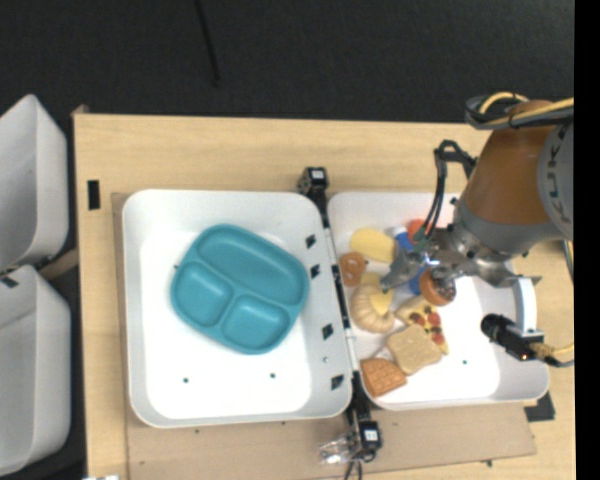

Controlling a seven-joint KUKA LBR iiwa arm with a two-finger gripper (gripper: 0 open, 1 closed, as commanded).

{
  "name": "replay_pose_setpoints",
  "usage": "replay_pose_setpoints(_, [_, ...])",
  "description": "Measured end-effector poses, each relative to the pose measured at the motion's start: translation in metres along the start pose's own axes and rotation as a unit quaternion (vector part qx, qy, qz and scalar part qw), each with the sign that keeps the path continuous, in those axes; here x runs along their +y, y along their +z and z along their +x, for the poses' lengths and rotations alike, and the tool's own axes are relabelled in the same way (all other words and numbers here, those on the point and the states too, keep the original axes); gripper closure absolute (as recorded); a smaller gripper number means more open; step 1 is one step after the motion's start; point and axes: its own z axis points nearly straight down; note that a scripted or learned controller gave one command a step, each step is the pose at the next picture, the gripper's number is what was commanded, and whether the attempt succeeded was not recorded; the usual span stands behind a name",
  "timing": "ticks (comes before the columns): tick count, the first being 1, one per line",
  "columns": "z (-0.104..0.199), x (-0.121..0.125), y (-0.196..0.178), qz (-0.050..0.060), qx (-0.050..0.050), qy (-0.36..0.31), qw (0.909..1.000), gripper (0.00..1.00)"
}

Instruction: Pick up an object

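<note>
Hand (pixel 417 265) hangs low over the heap of toy food (pixel 395 308) in the right bin (pixel 480 373), though whether it is wide, narrow or gripping anything I cannot tell. These pieces look light, stiff and rather slick. I judge the toast slice (pixel 413 348), lying at the heap's near edge, the easiest to pinch across its flat sides.

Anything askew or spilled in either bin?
Nothing spilled. The teal sectioned plastic plate sits rotated in the left white bin, not square to its walls. The toy food pieces are all heaped against the right white bin's left side, under the gripper.
</note>
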Motion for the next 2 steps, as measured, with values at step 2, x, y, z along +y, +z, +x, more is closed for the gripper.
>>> replay_pose_setpoints(2, [-0.0044, 0.0071, 0.0702, -0.015, -0.004, 0.002, 0.9999, 0.00])
